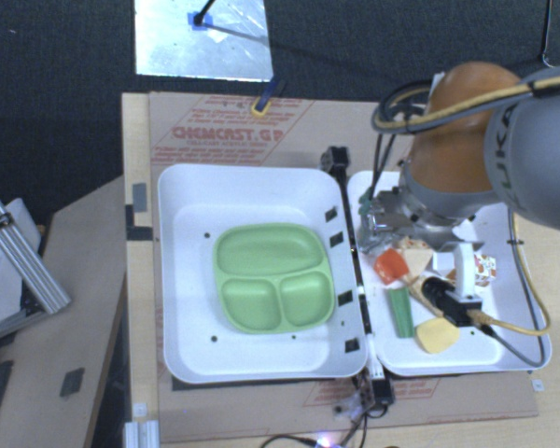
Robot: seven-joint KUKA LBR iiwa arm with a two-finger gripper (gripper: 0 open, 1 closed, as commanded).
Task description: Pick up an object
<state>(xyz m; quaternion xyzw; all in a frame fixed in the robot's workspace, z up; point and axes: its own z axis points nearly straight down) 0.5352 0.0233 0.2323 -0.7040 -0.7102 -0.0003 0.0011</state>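
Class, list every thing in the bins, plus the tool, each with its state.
Tool: low over right bin.
Green plate: right way up, flat in left bin.
Red piece: lying in right bin.
Green stick: lying flat, right bin.
Yellow piece: lying, right bin's front.

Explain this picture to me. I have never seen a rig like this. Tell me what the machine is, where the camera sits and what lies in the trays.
The grey machine with the orange band is a robot arm. A program drives it, and its job is to pick up an object. The single camera is fixed above the bench and looks down at a slant, so the arm comes in from the picture's right.

Two shallow white bins sit side by side. The left bin holds a green divided tray. The right bin holds a red-orange piece, a green stick, a yellow piece and a white printed item.

The arm's end hangs low over the right bin. This view does not show whether it holds anything.
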